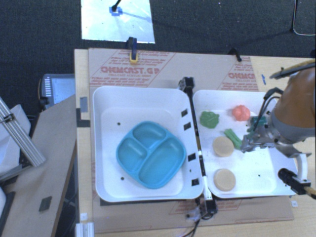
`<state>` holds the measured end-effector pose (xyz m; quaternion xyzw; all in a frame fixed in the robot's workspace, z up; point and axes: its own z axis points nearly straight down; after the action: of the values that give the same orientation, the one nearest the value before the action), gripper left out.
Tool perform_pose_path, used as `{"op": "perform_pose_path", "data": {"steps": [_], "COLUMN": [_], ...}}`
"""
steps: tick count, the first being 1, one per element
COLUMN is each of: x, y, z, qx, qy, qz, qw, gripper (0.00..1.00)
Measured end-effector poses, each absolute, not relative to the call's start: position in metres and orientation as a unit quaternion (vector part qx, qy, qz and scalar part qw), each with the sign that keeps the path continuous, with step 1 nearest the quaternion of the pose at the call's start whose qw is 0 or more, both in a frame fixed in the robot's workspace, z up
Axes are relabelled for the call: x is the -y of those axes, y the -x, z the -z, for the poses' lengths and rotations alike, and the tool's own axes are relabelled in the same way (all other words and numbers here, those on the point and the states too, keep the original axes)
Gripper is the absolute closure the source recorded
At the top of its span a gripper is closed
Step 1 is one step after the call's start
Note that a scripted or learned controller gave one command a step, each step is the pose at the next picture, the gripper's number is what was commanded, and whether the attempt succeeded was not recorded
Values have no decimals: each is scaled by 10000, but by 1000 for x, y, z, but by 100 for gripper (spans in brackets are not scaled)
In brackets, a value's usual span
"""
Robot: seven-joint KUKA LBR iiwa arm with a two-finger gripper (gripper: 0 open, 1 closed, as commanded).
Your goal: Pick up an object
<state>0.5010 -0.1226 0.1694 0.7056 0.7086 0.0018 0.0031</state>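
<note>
The pincer hangs low over the right bin, at the end of the grey arm that reaches in from the right, and whether it is spread or pressed together cannot be told from this slanted view, since the wrist and its cables cover the tip. Just beside it, on its left, lies the green stick, the closest thing and so the likeliest target. The stick's long axis runs on a diagonal, from upper left down to lower right, and its lower end appears to meet or slip under the tip; nothing shows it being gripped. Touching or nearly touching the stick's left side is a tan disc. A second tan disc sits nearer the front wall, apart from the tip. Further up the bin are a green leafy piece and a pink lump, both well apart from the stick. The left bin holds a blue divided plate. Judged from this, the grasp would need to close across the stick's short width, and the neighbouring disc could be nudged.
</note>
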Motion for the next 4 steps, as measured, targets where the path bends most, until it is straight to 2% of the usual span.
{"op": "perform_pose_path", "data": {"steps": [2,3,4], "x": [129,77,36], "y": [-490,-498,-496], "z": [-287,-286,-277], "qx": [-7085,-7106,-7096], "qy": [-7057,-7036,-7046], "qz": [-20,-16,-12], "qw": [36,11,12], "gripper": [100,100,100]}}
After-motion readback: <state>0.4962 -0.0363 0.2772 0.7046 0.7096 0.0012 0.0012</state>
